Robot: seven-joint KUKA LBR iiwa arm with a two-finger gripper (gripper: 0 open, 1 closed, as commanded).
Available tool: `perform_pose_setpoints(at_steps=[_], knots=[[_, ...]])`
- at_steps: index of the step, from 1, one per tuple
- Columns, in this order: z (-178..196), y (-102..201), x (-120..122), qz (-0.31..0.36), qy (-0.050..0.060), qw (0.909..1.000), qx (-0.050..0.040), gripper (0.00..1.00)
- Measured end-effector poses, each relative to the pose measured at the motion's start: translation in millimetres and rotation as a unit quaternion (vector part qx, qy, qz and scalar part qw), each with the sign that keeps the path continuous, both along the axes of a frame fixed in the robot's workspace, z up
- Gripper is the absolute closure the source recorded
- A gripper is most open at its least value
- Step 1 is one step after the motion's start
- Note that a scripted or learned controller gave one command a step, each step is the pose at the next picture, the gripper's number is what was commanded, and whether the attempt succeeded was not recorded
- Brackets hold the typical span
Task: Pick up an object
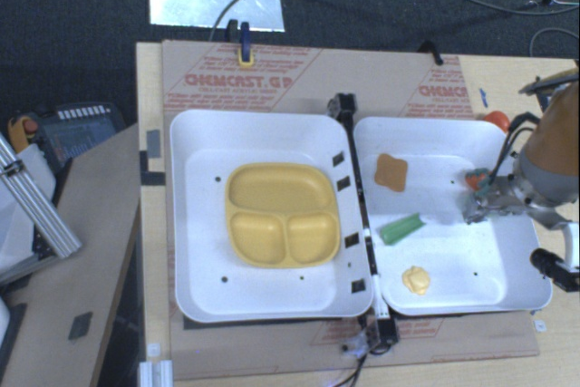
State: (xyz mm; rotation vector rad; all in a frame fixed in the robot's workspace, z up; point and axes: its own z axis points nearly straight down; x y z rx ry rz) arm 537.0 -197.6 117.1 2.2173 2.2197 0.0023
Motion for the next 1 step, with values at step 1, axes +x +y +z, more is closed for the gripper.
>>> perform_pose_setpoints(at_steps=[1], knots=[[63.5,4.0,3.6,0.002,-0.002,1.0,-0.0004,1.0]])
